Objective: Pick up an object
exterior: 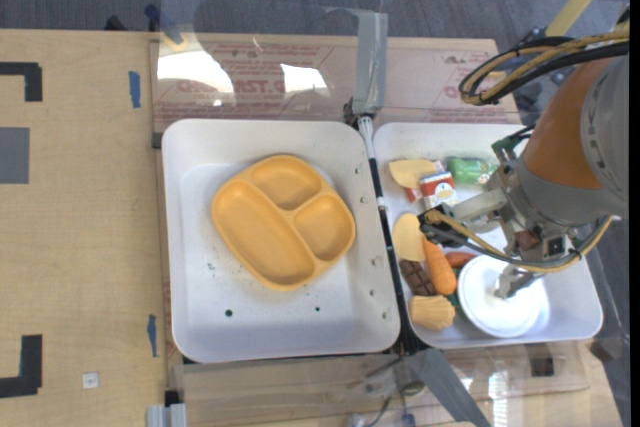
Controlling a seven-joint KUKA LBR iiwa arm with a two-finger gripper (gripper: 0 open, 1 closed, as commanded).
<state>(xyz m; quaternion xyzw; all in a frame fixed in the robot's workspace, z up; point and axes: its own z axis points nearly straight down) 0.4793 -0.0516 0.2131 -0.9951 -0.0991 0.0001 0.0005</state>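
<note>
Two white bins sit side by side on the surface: the left bin (190, 315) carries one orange divided plate (283, 219), the right bin (580, 310) a clutter. The arm (575, 155) hangs over the right bin, its pincer (440, 223) low among the items; whether it is apart or together, I cannot tell. This looks like the reach-in step; next comes closing on one piece and lifting straight. At its 5 o'clock lies one white bowl (503, 303); at 6 o'clock, one carrot (438, 267); at 1 o'clock, one green item (466, 169).
</note>
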